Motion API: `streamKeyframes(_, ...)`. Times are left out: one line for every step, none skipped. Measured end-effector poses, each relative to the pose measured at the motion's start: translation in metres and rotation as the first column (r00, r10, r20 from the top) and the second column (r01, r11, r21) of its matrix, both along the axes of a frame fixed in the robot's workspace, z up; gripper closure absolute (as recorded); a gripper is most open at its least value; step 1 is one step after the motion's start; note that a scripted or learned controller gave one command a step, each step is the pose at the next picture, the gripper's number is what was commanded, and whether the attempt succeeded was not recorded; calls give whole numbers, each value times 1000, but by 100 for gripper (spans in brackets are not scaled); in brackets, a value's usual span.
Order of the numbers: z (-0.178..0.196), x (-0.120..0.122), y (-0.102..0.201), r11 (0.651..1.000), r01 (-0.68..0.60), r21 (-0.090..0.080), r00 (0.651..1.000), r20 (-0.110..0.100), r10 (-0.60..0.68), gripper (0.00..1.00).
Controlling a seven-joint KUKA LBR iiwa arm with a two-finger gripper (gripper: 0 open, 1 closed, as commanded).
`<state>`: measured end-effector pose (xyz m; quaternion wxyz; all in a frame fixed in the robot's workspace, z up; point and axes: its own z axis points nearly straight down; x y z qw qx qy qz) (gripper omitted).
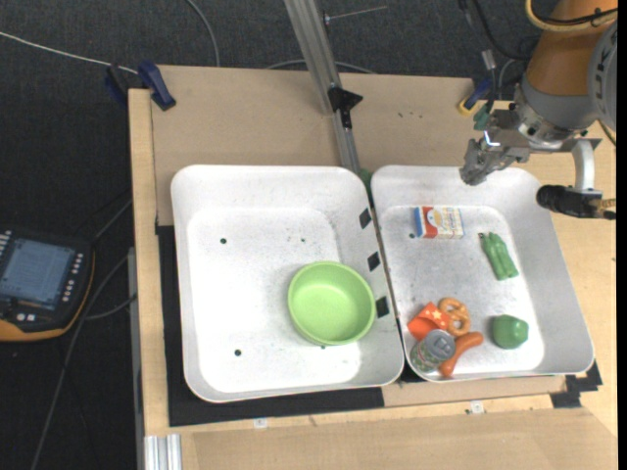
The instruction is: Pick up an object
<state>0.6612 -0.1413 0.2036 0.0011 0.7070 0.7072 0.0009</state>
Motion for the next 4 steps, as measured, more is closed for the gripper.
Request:
streamKeyframes(16, -6, 55, 1000, -4, 2, 1000, 0, 4, 100)
streamKeyframes(20, -16, 118, 1000, -5, 2, 1000, -1, 5, 100)
streamKeyframes(15, -25, 176, 1000, -5, 2, 1000, -3, 5, 100)
streamKeyframes(31, -32, 231, 1000, -5, 2, 1000, -1, 5, 100)
